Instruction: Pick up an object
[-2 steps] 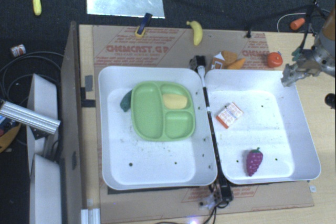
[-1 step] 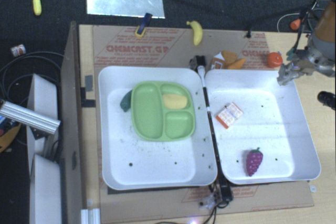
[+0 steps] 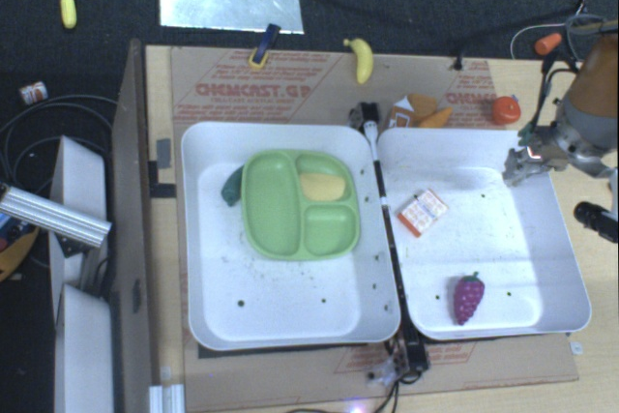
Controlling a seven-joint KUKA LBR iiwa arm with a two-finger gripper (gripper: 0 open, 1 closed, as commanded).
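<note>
Nearest, purple plastic grape bunch (image 3: 468, 297) lies in right white bin (image 3: 556, 237); hand (image 3: 523, 165) hovers over its far-right rim, grip state indiscernible.

In the left bin (image 3: 218, 305) lies a tray (image 3: 290, 227); in the right bin (image 3: 551, 295), a box (image 3: 423, 211) behind grapes (image 3: 468, 297).

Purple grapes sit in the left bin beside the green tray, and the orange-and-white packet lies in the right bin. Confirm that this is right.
One thing is wrong: the purple grapes lie in the right bin, near its front edge, not in the left bin beside the green tray. The orange-and-white packet does lie in the right bin. The camera view shows this.
</note>
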